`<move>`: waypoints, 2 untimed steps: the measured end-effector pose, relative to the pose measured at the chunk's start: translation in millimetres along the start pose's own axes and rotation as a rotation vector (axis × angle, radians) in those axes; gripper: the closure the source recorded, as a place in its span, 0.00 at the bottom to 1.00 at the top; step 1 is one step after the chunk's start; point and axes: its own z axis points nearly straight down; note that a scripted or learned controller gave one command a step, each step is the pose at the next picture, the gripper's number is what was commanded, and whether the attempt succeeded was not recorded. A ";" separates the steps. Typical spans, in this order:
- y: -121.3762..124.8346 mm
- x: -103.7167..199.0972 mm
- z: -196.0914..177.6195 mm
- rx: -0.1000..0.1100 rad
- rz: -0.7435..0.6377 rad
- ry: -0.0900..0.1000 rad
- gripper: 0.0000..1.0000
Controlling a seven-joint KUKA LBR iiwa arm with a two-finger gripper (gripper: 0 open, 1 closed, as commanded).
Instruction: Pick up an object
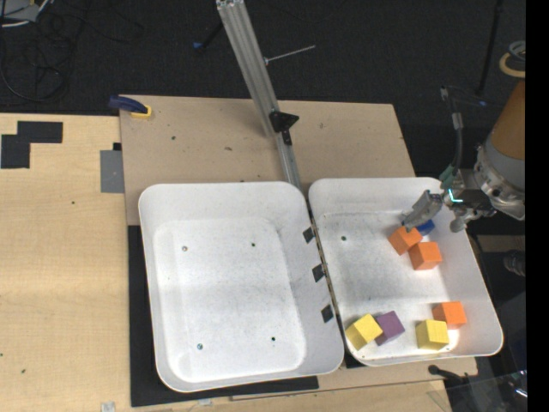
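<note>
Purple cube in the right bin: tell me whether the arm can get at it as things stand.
Probably yes. The small purple cube lies uncovered from above, though a yellow cube touches its left side, crowding the hand.

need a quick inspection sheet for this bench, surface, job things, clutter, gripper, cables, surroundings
surface: wooden bench bearing two shallow white bins side by side, left bin and right bin.
job's things: all in the right bin; two orange blocks touching near the far side, a blue block partly hidden behind them; near the front edge a yellow block against a purple block, another yellow block with an orange block behind it.
clutter: nothing seen in the left bin.
grippers: gripper over the right bin's far right corner, above the blue block; holds nothing visible.
cables: dark cables on the floor, far left.
surroundings: slanted metal rail; blue-and-yellow clamp at the bench edge.
</note>
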 end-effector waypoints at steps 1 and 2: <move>0.5 -0.9 -2.1 -0.004 0.002 -0.001 0.00; -0.1 -9.2 46.5 0.001 0.002 0.000 0.00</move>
